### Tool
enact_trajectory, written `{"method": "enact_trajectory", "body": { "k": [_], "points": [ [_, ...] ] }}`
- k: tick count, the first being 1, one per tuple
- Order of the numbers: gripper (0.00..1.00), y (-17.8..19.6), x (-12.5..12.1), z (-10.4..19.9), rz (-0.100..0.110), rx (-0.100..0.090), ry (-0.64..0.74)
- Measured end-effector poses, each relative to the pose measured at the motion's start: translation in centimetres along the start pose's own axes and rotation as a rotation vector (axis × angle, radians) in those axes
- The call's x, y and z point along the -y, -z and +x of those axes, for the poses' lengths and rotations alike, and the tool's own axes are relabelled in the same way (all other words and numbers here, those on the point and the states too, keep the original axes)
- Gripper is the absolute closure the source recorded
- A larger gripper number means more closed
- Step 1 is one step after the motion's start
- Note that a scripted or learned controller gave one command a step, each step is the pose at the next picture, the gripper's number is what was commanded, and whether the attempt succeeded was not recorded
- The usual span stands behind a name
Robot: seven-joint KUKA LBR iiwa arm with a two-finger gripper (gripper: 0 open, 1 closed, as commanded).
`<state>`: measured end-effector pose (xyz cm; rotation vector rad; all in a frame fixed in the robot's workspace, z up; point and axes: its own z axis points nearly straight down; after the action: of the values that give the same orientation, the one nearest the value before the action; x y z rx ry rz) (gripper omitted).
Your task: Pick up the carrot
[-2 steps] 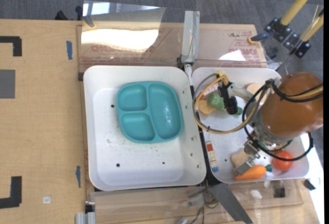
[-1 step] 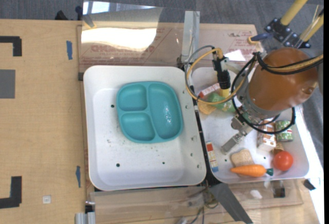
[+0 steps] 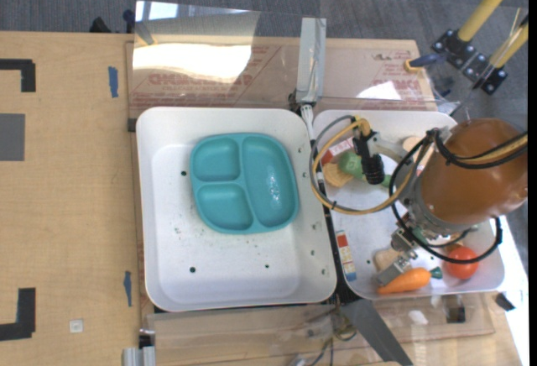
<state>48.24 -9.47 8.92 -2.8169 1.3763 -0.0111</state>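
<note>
We see an orange carrot (image 3: 405, 280) with green tip, teal plate (image 3: 245, 182), two white bins (image 3: 168, 213), orange-banded arm (image 3: 470, 175), red tomato (image 3: 460, 262).

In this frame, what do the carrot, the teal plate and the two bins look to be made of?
Carrot: likely toy plastic; its orange is even and smooth, with a moulded green stub.
Teal plate: probably hard plastic, glossy; light glints on its three moulded compartments.
Left bin and right bin: white plastic by the look, with rounded moulded corners and a dull, speckled floor.
</note>
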Motion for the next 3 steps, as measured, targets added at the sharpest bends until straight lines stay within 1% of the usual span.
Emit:
{"method": "enact_trajectory", "body": {
  "k": [1,2,3],
  "points": [
    [0.0,-0.2,5.9,6.1,-0.003,0.002,-0.145],
    [0.0,-0.2,6.4,4.7,0.0,0.001,0.172],
    [0.0,-0.1,-1.7,5.0,-0.001,0.001,-0.136]
  ]
}}
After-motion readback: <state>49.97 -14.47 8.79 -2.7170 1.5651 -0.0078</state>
